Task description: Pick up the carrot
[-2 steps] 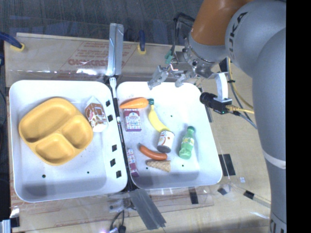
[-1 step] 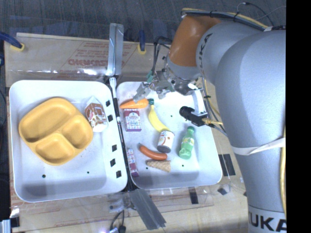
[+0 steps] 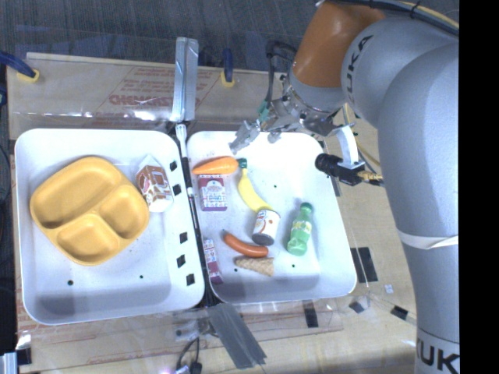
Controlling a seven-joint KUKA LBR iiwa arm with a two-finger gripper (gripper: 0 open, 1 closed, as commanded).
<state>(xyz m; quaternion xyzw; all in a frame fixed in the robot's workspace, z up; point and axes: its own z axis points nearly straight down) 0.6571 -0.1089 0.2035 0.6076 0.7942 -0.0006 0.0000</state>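
1. A worktop (image 3: pixel 374 209) seen from above carries two shallow white bins side by side. The right bin (image 3: pixel 331 232) holds the task's thing.
2. The carrot (image 3: pixel 214 164) lies flat at about eleven o'clock in the right bin, close to the wall shared with the left bin (image 3: pixel 101 302), its long axis running roughly nine to three o'clock.
3. Just below it lies a red packet (image 3: pixel 213 192); a banana (image 3: pixel 251 192) curves away at its four o'clock. Both crowd the carrot, so a descent likely needs care.
4. The grey arm (image 3: pixel 405 76) reaches in from three o'clock. Its jaws (image 3: pixel 249 135) hang above the bin's twelve o'clock rim, near the carrot's right end (slightly up and to the right of it).
5. The jaws appear to stand apart with nothing between them, seemingly ready to come down over the carrot.
6. Further toward six o'clock sit a small can (image 3: pixel 266 226), a green bottle (image 3: pixel 299 229), a sausage (image 3: pixel 245 245) and a cone (image 3: pixel 256 266).
7. The left bin holds a yellow divided tray (image 3: pixel 88 207).
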